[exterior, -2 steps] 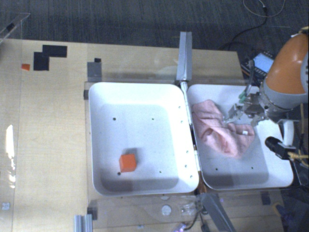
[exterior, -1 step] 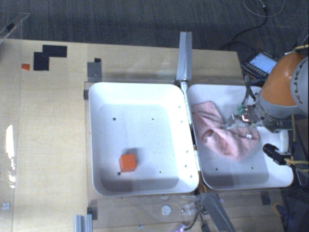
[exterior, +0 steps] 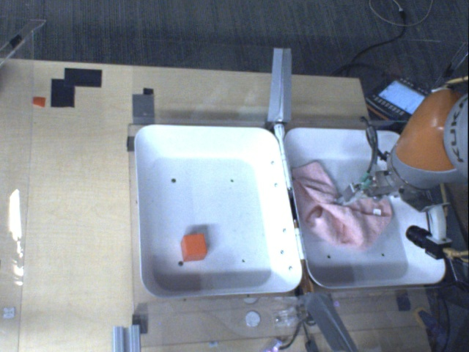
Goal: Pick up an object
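Desk (exterior: 80,218): pale wood, carrying 2 shallow white bins side by side, with a grey metal bar (exterior: 280,86) running up from the seam between them.

Left bin (exterior: 212,149): white floor with a few small dark dots. Holds 1 orange block (exterior: 194,247), sitting low and left of centre, apart from every wall.

Right bin (exterior: 352,273): holds 1 pink cloth (exterior: 333,215), crumpled, spread across the middle of the floor and reaching close to the left wall.

Arm (exterior: 432,141): grey with orange band, entering from the right, over the right bin's upper right part.

Gripper (exterior: 366,189): down at the right-hand upper edge of the pink cloth, touching or just above its folds. Jaws: state cannot be told, too small and cluttered against the cloth. No clear sight of cloth between them.

Far left of desk: black L-shaped patch (exterior: 72,85) and a small orange mark (exterior: 39,102) just beside it.

Above right bin, off the desk: tablet (exterior: 399,97) with a lit screen.
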`<state>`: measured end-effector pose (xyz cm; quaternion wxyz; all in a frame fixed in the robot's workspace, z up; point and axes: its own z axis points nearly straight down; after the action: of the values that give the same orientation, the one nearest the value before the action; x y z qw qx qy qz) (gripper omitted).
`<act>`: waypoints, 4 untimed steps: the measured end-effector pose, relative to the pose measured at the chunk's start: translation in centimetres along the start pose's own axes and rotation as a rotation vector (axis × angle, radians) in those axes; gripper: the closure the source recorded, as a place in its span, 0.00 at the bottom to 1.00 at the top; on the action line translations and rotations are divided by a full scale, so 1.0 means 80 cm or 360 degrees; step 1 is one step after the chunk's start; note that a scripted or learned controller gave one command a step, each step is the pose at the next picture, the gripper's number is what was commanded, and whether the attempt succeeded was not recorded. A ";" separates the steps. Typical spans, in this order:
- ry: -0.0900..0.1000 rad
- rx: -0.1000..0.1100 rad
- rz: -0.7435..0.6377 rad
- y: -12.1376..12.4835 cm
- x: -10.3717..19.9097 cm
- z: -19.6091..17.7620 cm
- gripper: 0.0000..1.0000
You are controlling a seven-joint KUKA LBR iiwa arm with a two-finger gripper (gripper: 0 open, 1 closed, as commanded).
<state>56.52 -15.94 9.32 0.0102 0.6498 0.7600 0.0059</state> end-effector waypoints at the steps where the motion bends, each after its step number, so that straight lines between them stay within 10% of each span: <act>1: 0.0000 0.0001 -0.0120 -0.041 -0.019 -0.001 0.00; 2: -0.0003 -0.0012 -0.0125 -0.036 -0.017 -0.016 1.00; 3: 0.0008 0.0021 -0.0148 -0.047 -0.002 -0.061 1.00; 4: 0.0008 0.0021 -0.0146 -0.047 -0.002 -0.061 0.00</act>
<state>52.69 -16.71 14.07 0.0043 0.6144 0.7890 0.0021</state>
